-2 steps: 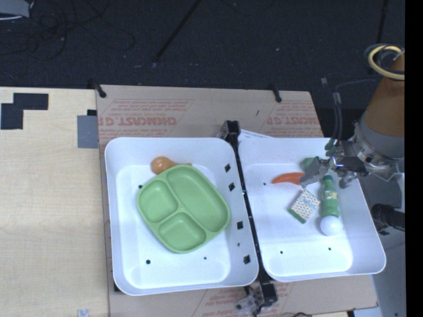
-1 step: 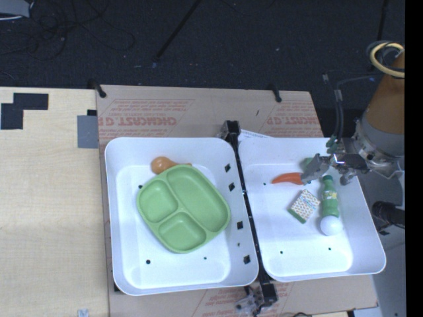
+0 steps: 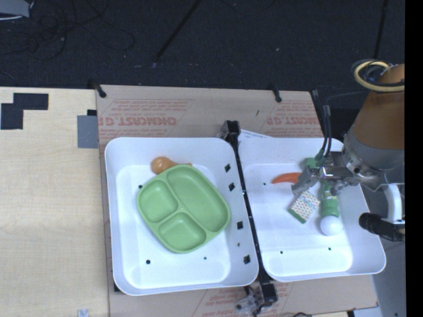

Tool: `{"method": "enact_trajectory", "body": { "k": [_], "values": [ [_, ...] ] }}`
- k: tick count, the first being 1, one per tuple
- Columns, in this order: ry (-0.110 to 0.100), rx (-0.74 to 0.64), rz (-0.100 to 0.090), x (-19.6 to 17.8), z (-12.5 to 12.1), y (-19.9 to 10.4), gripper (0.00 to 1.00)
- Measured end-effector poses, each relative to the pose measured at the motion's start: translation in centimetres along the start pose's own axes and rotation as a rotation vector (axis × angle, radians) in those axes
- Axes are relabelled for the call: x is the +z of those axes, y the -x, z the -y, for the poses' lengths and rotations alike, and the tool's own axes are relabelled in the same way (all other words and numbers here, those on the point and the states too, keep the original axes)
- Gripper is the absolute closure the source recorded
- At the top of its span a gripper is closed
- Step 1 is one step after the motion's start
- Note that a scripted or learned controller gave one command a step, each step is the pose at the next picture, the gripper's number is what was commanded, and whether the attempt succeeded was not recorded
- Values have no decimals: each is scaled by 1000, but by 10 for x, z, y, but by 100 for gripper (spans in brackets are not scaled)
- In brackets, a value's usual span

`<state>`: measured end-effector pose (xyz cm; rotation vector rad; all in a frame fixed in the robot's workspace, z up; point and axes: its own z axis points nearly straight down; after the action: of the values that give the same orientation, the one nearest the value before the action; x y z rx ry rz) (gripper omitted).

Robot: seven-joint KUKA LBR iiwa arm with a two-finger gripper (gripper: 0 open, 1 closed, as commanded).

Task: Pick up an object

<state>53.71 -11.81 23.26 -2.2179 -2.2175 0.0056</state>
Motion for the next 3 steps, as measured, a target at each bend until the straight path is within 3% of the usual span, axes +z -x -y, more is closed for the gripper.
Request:
{"method": "enact_trajectory", "body": {
  "k": [2,3],
  "values": [
    [-2,1,-1,110,9,7,0],
    [1,7,-1,98,8,9,100]
  ]
}}
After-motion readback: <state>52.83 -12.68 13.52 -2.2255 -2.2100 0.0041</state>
